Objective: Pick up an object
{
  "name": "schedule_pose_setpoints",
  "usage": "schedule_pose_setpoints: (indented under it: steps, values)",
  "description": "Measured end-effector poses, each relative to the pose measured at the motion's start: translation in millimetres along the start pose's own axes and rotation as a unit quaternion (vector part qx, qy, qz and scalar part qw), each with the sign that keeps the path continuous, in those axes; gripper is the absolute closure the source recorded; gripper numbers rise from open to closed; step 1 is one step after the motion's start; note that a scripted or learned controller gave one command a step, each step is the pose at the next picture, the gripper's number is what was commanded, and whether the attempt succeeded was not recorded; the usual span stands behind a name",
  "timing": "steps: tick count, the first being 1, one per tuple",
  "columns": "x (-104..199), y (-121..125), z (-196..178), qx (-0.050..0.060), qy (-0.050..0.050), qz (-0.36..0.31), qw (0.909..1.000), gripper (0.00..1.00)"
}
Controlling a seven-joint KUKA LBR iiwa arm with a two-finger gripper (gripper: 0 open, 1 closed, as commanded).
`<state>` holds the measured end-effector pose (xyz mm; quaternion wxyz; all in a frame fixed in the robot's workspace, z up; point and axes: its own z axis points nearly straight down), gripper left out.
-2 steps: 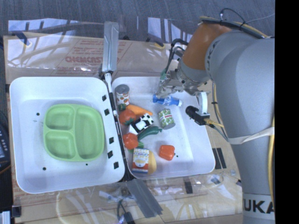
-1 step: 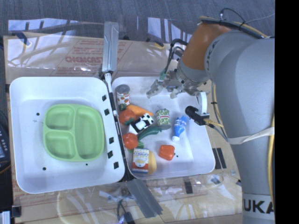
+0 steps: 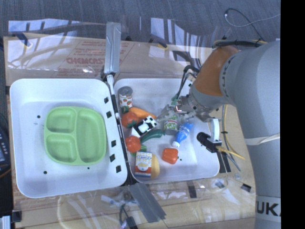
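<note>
2 white bins side by side. Left bin (image 3: pixel 21 175) at left of frame holds a green divided plate (image 3: pixel 75 135), 3 compartments. Right bin (image 3: pixel 152 90) at center holds the clutter. Can (image 3: pixel 125 98) upright at its upper left corner, orange vegetable (image 3: pixel 135 115) just below it, black-and-white toy (image 3: pixel 145 124) touching that. A dark green piece (image 3: pixel 152 134) lies under the toy, with a red round item (image 3: pixel 133 143) by the left wall. Carton (image 3: pixel 143 163) is at the bottom edge and a red block (image 3: pixel 170 155) sits to its right. Blue-and-white bottle (image 3: pixel 182 133) lies tilted at center right, with a small green-label jar (image 3: pixel 170 125) just left of it. Grey arm (image 3: pixel 252 89) comes in from the right of the frame. Claw (image 3: pixel 175 109) is low over the right bin, right above the jar and bottle. Claw state: cannot tell, and nothing is seen gripped.
</note>
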<state>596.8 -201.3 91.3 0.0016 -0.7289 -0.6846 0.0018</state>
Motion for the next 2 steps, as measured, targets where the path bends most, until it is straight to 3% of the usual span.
schedule_pose_setpoints:
  steps: [1,2]
  values:
    - [1,0,-10,0.000,0.000,-0.002,1.0000,1.00]
    - [39,38,-132,-0.003,0.000,0.002,1.0000,1.00]
